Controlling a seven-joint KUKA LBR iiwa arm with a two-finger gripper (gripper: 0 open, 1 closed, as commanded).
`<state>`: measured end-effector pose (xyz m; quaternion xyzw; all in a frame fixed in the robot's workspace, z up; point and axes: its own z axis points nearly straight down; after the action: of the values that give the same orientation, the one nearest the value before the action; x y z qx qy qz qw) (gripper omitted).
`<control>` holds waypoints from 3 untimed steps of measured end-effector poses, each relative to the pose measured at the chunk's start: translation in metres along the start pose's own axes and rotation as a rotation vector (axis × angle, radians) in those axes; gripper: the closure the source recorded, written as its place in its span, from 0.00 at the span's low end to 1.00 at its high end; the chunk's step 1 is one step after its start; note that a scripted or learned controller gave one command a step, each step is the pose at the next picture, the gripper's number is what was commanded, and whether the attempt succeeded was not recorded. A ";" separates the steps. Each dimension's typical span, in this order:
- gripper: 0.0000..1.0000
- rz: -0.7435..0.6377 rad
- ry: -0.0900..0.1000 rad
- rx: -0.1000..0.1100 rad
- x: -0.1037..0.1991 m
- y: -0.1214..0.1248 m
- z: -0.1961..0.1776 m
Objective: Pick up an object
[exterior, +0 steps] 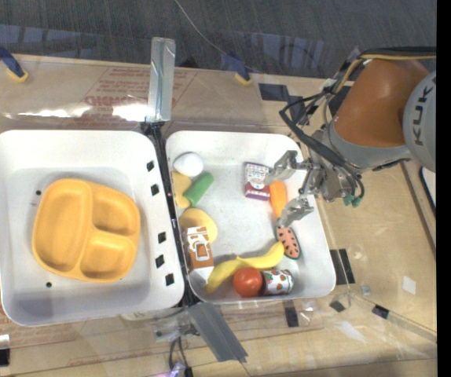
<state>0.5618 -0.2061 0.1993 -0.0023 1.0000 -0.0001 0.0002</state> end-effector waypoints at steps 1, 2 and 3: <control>0.00 -0.053 0.003 -0.002 0.012 -0.002 0.100; 0.00 -0.046 -0.004 0.000 -0.035 -0.004 0.105; 0.00 -0.046 -0.003 0.001 -0.035 -0.004 0.105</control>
<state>0.5971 -0.2096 0.0940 -0.0253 0.9997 -0.0005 0.0018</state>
